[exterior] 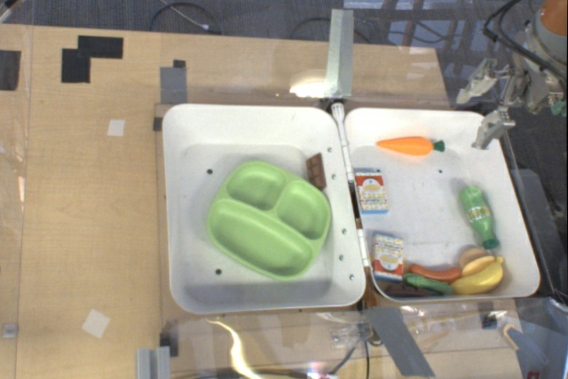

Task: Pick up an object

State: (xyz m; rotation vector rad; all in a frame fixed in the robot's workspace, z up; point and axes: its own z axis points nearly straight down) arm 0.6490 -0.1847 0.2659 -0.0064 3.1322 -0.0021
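Smooth carrot (405, 146) (tapered) near metal hand (499, 109).

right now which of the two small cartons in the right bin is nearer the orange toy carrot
The small white carton with the blue base, beside the divider. It lies just below the orange toy carrot; the other small white carton sits by the bin's front edge.

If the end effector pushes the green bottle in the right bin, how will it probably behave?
The green bottle lies on its side and looks round, so it may roll toward the bin wall. It looks like smooth plastic, so it is probably light and somewhat slippery. It seems rigid, not floppy.
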